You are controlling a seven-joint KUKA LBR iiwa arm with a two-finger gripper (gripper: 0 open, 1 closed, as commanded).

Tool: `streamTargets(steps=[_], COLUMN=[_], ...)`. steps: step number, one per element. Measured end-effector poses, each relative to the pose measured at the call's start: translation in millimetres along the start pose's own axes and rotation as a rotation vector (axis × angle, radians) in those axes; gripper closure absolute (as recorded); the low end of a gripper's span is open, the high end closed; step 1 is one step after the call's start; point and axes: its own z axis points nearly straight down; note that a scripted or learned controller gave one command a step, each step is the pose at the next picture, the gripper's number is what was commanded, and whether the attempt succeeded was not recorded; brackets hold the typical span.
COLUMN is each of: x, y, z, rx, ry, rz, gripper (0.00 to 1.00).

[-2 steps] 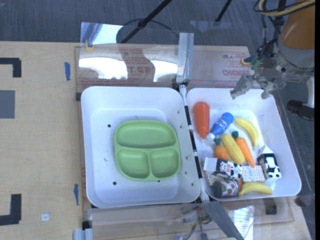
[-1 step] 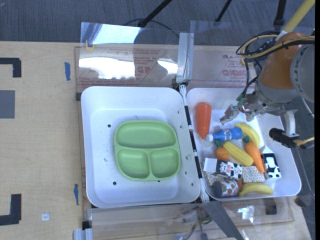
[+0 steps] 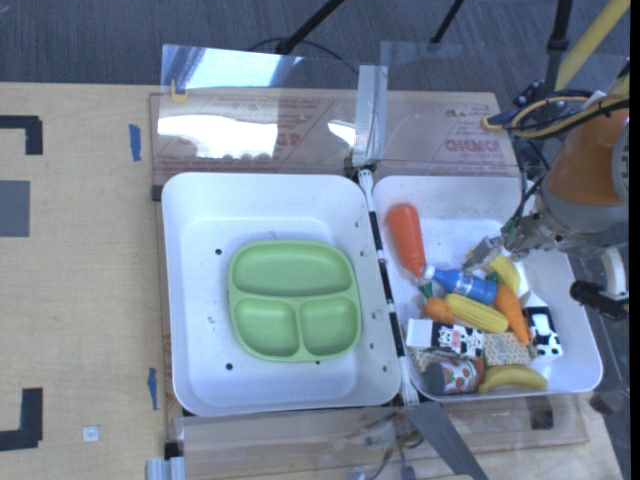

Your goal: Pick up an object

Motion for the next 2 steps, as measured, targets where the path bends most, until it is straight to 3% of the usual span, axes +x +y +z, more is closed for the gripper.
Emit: streamTargets(steps=[1,2], x=[-1.8,23.1], y=[1.4,-5.3], z=[-12.3,-138.9], rx=[-0.007,-0.002], ry=[-0.004,-0.003], rz=[0.003,-0.066], gripper=[1.0,1.0])
